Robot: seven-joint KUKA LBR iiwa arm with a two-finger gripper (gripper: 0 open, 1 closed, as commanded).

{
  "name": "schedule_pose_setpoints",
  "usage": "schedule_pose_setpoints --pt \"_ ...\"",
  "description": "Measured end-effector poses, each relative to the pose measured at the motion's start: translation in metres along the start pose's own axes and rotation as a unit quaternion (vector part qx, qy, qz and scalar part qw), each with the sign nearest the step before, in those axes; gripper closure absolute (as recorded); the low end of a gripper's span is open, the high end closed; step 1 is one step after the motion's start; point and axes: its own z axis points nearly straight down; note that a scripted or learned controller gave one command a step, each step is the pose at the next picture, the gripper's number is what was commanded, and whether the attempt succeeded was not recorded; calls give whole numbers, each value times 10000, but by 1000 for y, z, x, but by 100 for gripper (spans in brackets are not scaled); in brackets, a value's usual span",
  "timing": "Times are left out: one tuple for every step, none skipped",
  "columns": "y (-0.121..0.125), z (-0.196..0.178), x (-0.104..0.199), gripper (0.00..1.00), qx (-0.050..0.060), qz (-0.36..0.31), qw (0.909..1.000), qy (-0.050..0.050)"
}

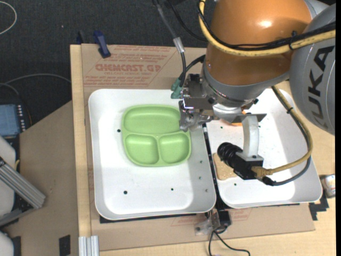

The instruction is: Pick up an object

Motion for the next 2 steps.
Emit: schedule_pose_setpoints --pt "36 -108 80 100 -101 -75 9999 51" --pt "-2 -128 56 100 -52 -41 10000 26"
